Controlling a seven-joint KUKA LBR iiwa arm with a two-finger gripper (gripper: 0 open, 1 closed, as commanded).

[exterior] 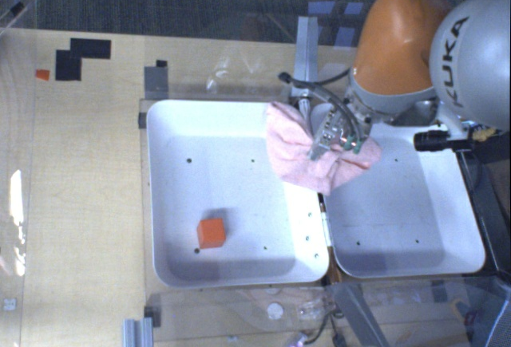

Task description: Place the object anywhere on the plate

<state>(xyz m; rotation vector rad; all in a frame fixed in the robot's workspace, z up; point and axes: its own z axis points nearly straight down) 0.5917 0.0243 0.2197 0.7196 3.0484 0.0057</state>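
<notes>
From the overhead camera view I see the grey arm with its orange band (399, 30) reaching in from the right, its two-finger gripper (339, 136) hanging over the inner rims where the two bins meet. A crumpled pink cloth (299, 150) hangs bunched at the fingertips and drapes across the far inner corner of the left shallow white bin (176, 178), with a flap trailing over the rim into the right shallow white bin (415, 234). The fingers look drawn together on a fold of that cloth — I judge it held, though the pinch itself is partly hidden by fabric.

A small orange cube (211, 233) sits alone near the front left corner of the left bin, well apart from the gripper. I can't make out any plate in this view, so I can't say where the drop should go.

What worries me: the hold looks like a thin fold, and soft fabric could slip out mid-move. The trailing flap might also drag or catch on the bin rims and tug the cloth free.

The cloth looks limp, wrinkled and light, pale pink, bunched with no fixed shape.
</notes>
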